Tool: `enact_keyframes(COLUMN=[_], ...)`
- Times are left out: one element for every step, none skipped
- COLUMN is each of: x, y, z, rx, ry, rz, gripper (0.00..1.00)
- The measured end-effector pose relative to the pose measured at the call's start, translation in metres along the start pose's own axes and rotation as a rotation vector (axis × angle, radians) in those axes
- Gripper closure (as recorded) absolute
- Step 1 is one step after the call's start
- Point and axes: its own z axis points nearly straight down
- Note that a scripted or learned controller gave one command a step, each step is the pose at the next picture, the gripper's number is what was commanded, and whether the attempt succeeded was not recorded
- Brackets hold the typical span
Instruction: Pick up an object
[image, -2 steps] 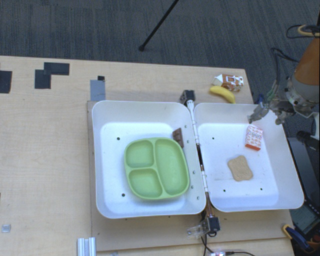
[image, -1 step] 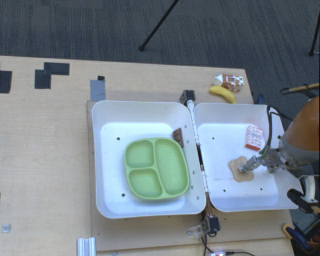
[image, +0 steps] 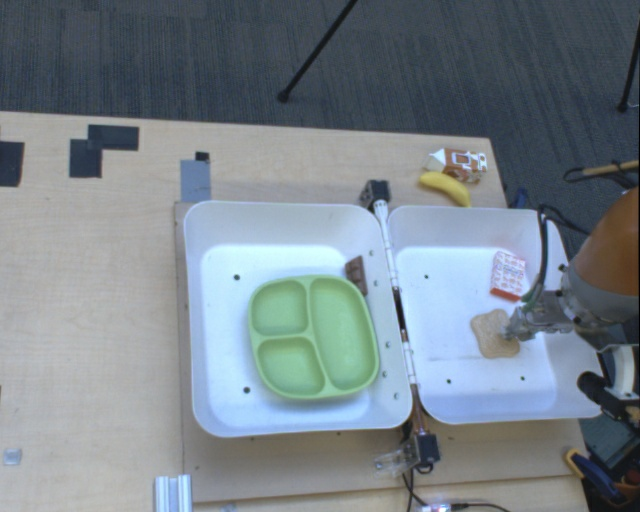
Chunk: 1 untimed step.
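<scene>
Tan piece (image: 492, 335) lies flat on the floor of the right bin (image: 440, 395), toward 3 o'clock, likely today's pick target. Gripper (image: 522, 330) sits at its 3 o'clock edge, touching or just above; finger spacing: cannot tell. Red-white packet (image: 508, 273) at 12 o'clock of the piece, near. Green tray (image: 312, 337) fills the left bin (image: 215, 300), well apart.

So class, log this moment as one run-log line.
gripper: at tan flat object, right bin | grasp: unconfirmed | green tray: left bin
</scene>
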Motion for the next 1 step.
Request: enact_keyframes(x=[0.0004], y=[-0.0006], z=[0.0008], rx=[0.002], ry=[0.001], rz=[0.000], gripper=[0.00])
